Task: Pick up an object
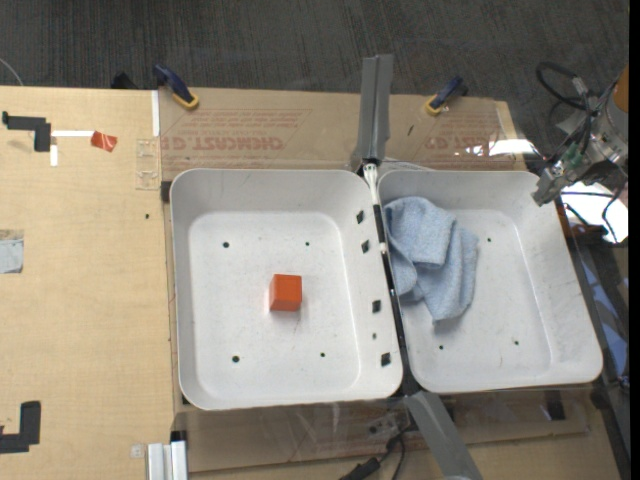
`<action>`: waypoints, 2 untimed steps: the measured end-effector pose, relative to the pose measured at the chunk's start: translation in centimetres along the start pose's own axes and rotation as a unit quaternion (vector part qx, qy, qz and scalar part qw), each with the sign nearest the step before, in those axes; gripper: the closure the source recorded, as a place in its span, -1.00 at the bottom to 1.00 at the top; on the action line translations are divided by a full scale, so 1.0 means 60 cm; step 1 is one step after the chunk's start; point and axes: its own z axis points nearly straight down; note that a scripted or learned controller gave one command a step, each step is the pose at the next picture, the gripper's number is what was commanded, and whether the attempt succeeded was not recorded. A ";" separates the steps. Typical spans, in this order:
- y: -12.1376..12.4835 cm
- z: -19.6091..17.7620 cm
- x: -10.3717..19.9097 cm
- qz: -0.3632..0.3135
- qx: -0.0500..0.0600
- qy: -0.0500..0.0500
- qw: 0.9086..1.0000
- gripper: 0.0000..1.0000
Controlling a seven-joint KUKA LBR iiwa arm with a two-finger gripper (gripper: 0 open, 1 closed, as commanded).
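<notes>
From above, a small orange-red cube (pixel 286 293) sits near the middle of the left shallow white plastic bin (pixel 200 368). A crumpled light-blue cloth (pixel 432 258) lies in the right white bin (pixel 540 368), against its left wall. The gripper (pixel 590 158) hovers at the right edge; I cannot tell how its jaws stand.

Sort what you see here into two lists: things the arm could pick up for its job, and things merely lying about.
For the job: orange block in the left bin; blue cloth in the right bin.

Lying about: two clamps, cables, red tape piece.
</notes>
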 end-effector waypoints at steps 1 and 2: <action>0.001 -0.016 -0.001 -0.001 -0.001 -0.001 1.000 1.00; 0.002 -0.032 -0.002 -0.002 -0.001 -0.003 1.000 1.00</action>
